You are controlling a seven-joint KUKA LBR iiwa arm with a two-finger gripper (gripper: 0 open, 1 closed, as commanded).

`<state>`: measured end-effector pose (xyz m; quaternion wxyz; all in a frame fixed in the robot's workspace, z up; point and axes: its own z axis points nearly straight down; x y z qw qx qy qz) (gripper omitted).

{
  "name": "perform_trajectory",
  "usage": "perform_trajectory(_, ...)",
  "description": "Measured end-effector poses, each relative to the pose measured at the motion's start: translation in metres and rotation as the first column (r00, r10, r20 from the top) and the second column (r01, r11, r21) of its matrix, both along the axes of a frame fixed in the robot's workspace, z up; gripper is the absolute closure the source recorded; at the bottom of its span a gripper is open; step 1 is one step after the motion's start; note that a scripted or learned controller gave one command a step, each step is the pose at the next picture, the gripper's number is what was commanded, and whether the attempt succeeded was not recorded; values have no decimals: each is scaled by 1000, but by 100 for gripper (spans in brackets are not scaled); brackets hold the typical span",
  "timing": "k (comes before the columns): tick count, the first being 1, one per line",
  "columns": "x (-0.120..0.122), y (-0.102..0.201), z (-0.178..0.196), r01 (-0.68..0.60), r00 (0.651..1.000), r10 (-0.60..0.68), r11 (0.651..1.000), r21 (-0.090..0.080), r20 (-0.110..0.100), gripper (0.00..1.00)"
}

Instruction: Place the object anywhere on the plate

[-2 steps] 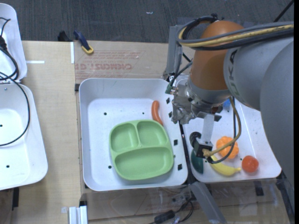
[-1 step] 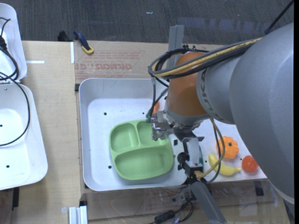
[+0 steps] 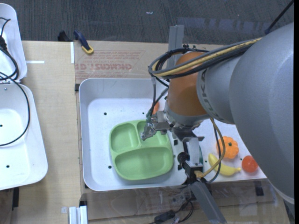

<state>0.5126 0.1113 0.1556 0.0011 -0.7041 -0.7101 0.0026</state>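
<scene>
The grey arm point(image 3: 243, 83) is the largest thing in view. It reaches in from the right, and its orange band point(image 3: 184, 94) sits over the middle of the scene. Beneath it the desk point(image 3: 51, 78) carries two shallow white bins. The nearer white bin point(image 3: 93, 125) holds the green plate point(image 3: 140, 157), a divided tray with one wide compartment below and smaller ones above. The other bin point(image 3: 18, 139) lies to the left with black cables trailing over it.

The gripper point(image 3: 150, 129) hangs over the plate's upper right compartment, close to its rim. Whether the fingers are open or closed cannot be told, as the wrist and cabling crowd them. A small orange-red thing point(image 3: 155, 107) peeks out just above the gripper at the wrist's edge. It may be the object, but too little shows to tell what it is or whether it is gripped.

On the right, beside the bin, lie toy fruits: an orange fruit point(image 3: 227, 147), a yellow banana point(image 3: 224, 168) and a small red ball point(image 3: 249, 164).

The plate lies directly below and slightly left of the gripper, so a release here would probably land on it, if anything is held.
</scene>
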Motion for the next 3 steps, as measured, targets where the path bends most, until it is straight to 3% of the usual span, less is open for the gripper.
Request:
perform_trajectory(1, 0, -2, 8, 4, 1000, -4, 1000, -2, -3, 100)
perform_trajectory(2, 0, -2, 8, 5, 1000, -5, 1000, -2, -3, 0)
perform_trajectory(3, 1, -4, 16, 9, 1000, -9, 1000, -4, -6, 100)
